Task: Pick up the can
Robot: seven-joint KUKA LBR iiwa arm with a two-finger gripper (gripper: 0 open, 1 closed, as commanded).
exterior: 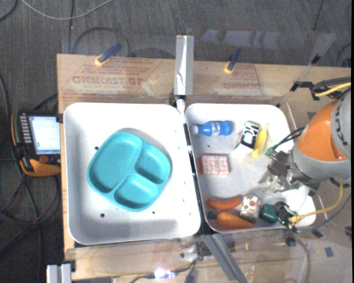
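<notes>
Across the bench, two shallow white bins sit side by side: the left bin (76, 175) carries a turquoise divided tray (130, 168) lying at a slant near its middle, and the right bin (236, 112) holds a scatter of small things. Over the right bin's right rim hangs the arm (327, 143), grey with its orange band, and the gripper (278, 173) at its tip sits low above the bin's right side; its state cannot be told from this angle, and nothing shows between its tips. Near the bin's far wall lies a blue bottle (216, 128) on its side. Just right of it, a yellow banana (260, 141) touches a small black and white item (249, 134). Toward the bin's middle rests a pinkish patterned block (215, 165). Along the near wall lie two orange carrots (230, 212), one behind the other, with a small white cube (251, 206) beside them. The dark green can (269, 213) lies in the near right corner, just right of that cube and close below the gripper, apart from it.
</notes>
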